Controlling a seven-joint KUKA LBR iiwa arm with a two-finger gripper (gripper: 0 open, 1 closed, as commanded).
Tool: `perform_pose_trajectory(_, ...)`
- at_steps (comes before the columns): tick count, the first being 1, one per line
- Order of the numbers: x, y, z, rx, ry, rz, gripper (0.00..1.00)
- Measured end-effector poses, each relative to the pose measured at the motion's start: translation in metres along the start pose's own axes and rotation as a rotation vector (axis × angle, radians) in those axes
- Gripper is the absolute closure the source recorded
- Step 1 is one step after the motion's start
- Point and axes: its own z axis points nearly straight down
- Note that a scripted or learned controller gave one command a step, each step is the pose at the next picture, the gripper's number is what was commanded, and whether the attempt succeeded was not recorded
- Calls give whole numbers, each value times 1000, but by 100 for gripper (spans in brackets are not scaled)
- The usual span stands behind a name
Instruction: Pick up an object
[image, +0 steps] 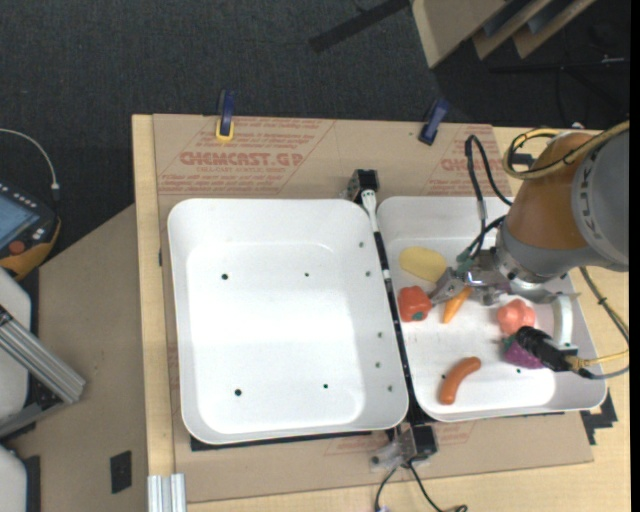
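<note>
Gripper (462, 285), right bin (480, 400): directly over small carrot (453, 306), long axis slanting away from red pepper (413, 302); finger spread indiscernible.

Grey arm (606, 200), orange band (545, 205), black cables (476, 185), metallic end effector (462, 285)

You have two white bins: left bin (270, 320), right bin (500, 395). In the right bin you see one yellow piece (423, 263), one red piece (412, 303), one small carrot (453, 306), one pink piece (516, 316), one purple piece (520, 350), one sausage (460, 379).
</note>
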Motion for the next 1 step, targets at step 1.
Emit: perform_pose_trajectory(1,-2,3,-12,-8,-4,3,100)
